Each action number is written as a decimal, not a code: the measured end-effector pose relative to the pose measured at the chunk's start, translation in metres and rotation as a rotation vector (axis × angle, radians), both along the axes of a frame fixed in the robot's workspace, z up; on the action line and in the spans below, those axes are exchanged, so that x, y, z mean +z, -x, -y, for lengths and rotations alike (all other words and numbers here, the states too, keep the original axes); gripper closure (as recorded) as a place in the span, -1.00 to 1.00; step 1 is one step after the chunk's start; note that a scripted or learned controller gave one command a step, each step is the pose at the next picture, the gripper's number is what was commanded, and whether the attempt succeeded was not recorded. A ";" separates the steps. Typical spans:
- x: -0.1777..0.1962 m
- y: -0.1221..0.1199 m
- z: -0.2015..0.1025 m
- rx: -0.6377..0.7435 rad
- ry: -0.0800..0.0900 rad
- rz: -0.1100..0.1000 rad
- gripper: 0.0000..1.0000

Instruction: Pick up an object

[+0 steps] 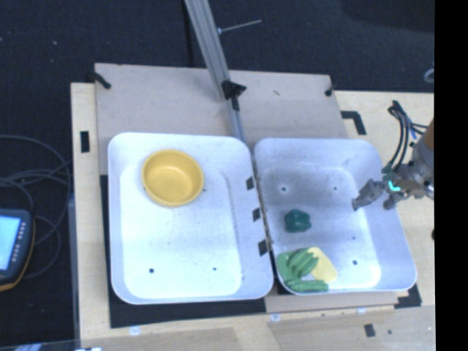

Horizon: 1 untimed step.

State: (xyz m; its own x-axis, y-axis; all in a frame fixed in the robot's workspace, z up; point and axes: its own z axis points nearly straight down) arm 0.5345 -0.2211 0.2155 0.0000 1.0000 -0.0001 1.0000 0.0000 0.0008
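A small dark green object (297, 220) lies near the middle of the right bin (344, 156). Close to that bin's front edge sits a green and yellow toy (307, 267), shaped like pea pods on a yellow piece. A yellow bowl (172, 178) rests in the back of the left bin (183, 269). My gripper (376, 196) hangs over the right bin's right side, its two dark fingers spread apart with nothing between them. It is well to the right of the dark green object and not touching it.
A slanted metal pole (208, 42) rises from behind the gap between the bins. A handheld screen (13, 243) with cables lies off the bench at the left. Black brackets (257, 214) join the two bins at the middle.
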 end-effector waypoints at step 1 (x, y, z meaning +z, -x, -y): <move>0.000 0.000 0.000 0.000 0.000 0.000 -1.00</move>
